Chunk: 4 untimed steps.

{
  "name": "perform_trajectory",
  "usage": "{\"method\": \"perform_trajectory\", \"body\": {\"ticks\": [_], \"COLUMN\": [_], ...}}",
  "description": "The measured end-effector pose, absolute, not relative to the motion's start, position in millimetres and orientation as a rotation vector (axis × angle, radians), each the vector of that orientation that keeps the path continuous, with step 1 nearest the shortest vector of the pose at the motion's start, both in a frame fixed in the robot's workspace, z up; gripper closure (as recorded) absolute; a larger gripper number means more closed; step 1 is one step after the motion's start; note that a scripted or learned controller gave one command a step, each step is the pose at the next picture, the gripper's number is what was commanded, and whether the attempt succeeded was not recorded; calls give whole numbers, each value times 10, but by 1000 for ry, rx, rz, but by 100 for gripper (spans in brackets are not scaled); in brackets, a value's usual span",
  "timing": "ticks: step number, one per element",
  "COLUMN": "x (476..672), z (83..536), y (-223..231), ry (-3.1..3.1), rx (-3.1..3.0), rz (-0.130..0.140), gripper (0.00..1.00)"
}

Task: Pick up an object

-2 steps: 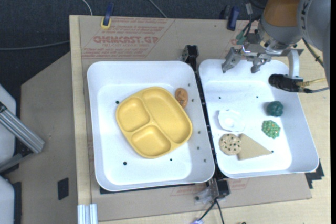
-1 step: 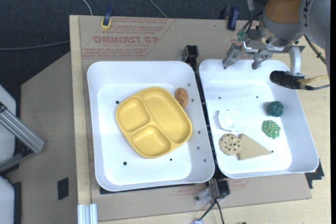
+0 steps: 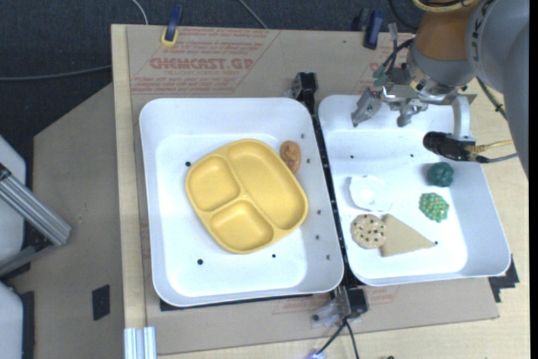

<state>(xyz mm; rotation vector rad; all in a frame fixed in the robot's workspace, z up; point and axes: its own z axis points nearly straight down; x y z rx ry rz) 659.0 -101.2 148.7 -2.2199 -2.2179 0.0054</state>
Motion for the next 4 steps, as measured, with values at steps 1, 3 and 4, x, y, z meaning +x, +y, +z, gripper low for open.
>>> {"method": "perform_trajectory", "body": {"ticks": [1,3,4], "x": [6560,6567,6518], "z": [881,957,1552], "y": [-1064,-1058,-1120], "ry": [-2219,-2221,-2223], "rx": [-2220,-2222,-2227], "rz": [5,0,-4], "gripper": [0,100,100]}}
